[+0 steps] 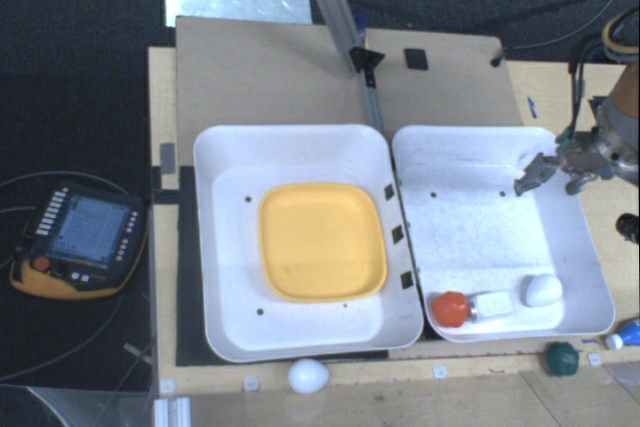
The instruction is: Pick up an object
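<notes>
Clearly, nothing is held yet: the gripper [550, 177] is seen at the upper right of the right bin [470, 215], with its fingers spread apart and nothing between them. It is poised over bare bin floor, well apart from anything that could be picked up.

The candidates are gathered along the near edge of that bin — an orange ball [450, 309] in the near left corner, a white block [493, 304] touching or just beside it, and a white egg-shaped object [543, 291] a little further right. Their crowding against the rim is judged to make a grasp awkward, since one finger would have little room between object and wall.

The left bin [225, 215] is occupied by a yellow plate [322, 241], laid flat in its middle — too broad and low, probably, to be taken from above.

Outside the bins, a white egg [308, 376] and a dark green ball [562, 358] are left on the bench [470, 385], presumably out of play.

A move toward the near edge would be needed before any closing of the fingers.
</notes>
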Controlling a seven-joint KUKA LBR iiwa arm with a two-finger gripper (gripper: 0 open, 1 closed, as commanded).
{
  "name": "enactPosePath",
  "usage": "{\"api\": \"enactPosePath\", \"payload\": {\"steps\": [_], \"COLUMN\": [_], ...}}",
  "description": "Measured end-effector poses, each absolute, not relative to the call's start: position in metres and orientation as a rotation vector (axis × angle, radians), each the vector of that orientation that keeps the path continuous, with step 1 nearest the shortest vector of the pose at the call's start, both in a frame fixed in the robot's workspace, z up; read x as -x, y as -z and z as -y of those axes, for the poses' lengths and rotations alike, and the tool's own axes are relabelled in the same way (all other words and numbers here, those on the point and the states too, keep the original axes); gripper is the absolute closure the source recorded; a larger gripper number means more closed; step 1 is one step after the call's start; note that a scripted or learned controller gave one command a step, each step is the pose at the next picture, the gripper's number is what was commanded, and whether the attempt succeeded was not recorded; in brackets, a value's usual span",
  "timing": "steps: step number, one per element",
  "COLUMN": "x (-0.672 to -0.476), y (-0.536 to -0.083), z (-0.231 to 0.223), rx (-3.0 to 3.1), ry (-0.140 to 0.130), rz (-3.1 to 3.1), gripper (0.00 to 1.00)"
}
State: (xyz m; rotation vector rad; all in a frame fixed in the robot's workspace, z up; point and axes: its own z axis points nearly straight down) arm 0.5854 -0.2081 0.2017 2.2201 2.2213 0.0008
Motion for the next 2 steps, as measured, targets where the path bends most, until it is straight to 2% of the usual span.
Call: {"api": "enactPosePath", "payload": {"steps": [2], "x": [-0.584], "y": [-0.113], "z": [0.213], "rx": [-2.223], "ry": [0.002], "rz": [-2.223], "gripper": [0.00]}}
